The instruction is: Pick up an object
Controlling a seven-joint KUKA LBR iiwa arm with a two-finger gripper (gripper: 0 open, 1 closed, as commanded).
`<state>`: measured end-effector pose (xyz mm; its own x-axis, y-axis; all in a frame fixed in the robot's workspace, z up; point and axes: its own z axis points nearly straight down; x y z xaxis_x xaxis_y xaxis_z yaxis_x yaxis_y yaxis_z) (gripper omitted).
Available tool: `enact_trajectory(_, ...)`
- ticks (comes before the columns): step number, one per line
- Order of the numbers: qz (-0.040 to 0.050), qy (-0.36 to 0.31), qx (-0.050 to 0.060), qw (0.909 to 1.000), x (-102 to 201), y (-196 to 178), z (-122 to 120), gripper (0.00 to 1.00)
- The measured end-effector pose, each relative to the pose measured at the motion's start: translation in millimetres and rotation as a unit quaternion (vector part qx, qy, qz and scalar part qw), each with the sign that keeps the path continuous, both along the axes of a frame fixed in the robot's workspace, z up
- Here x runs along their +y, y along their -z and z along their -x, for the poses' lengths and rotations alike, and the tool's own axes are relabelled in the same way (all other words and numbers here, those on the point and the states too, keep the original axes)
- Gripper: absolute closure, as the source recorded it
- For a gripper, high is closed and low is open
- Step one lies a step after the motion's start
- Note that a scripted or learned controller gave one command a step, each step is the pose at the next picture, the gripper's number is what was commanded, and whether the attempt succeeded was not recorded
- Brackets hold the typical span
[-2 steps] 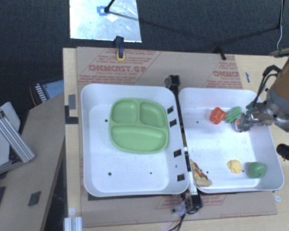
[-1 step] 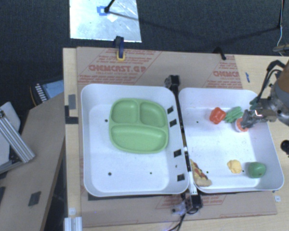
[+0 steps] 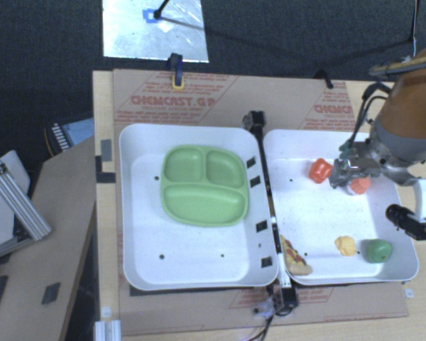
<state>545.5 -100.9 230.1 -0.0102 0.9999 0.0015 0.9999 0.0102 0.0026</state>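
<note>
One end effector (image 3: 344, 172) sits low in the right bin (image 3: 309, 226), between two orange-red objects — one (image 3: 320, 170) just to its left, the other (image 3: 359, 185) just to its right, partly hidden by the wrist. Finger state: cannot tell. Nothing visibly held. Toward the near edge of the right bin: yellow piece (image 3: 346, 245) beside a green ball (image 3: 375, 250); pizza-slice toy (image 3: 295, 256) at the near-left corner. Left bin (image 3: 138, 212) — green divided plate (image 3: 203, 185) inside. Both bins rest on the table (image 3: 103, 105).
</note>
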Motion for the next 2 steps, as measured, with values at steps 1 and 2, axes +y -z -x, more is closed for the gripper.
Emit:
enact_trajectory(1,0.0000,0.001,0.001,1.0000,49.2,8.6,-9.0,1.00)
enact_trajectory(2,-0.0003,0.000,0.001,1.0000,97.9,16.1,-15.4,1.00)
